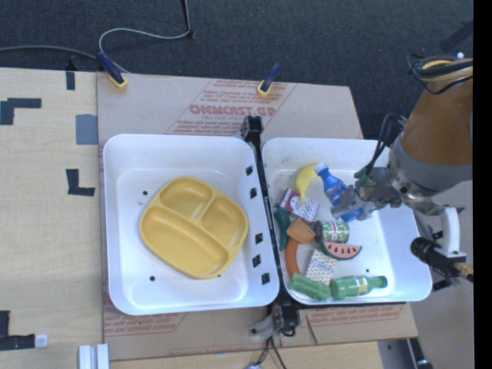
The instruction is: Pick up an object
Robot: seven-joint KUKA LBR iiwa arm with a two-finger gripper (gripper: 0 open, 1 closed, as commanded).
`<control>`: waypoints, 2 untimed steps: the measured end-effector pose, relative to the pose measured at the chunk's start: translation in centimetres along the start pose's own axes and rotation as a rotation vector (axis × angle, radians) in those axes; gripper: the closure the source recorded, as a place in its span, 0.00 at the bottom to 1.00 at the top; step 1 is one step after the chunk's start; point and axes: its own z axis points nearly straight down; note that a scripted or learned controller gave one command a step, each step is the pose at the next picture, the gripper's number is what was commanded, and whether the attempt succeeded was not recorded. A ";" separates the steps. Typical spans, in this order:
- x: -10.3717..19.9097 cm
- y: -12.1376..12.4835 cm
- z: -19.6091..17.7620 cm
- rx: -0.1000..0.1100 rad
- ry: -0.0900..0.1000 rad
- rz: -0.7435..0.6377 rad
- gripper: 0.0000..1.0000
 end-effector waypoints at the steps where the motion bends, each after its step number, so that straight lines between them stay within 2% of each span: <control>1: 7.9 -0.8 0.8 0.001 0.000 0.000 1.00; 2: 3.8 -0.9 3.2 0.002 -0.001 0.002 1.00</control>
